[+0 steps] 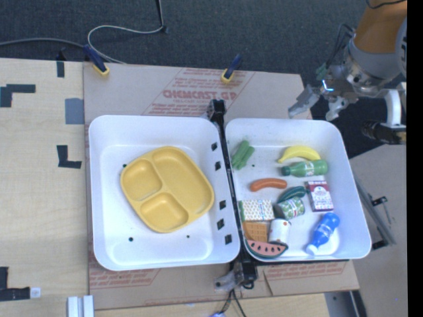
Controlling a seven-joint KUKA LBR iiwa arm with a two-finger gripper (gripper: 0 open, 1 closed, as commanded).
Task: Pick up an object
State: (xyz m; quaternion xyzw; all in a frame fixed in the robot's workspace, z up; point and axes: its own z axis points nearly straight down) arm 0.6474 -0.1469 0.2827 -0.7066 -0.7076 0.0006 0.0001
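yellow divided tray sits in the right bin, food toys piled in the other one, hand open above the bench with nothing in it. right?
Not quite: the camera view shows the yellow divided tray in the left bin, and the food toys piled in the right bin. The rest holds: the hand is open above the bench with nothing in it.

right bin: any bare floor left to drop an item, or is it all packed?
Right bin: bare floor along the far wall, between the green pepper and banana, and a strip down the right wall beside the red carton. The near half is crowded, from the waffle and watermelon slice across to the blue bottle.
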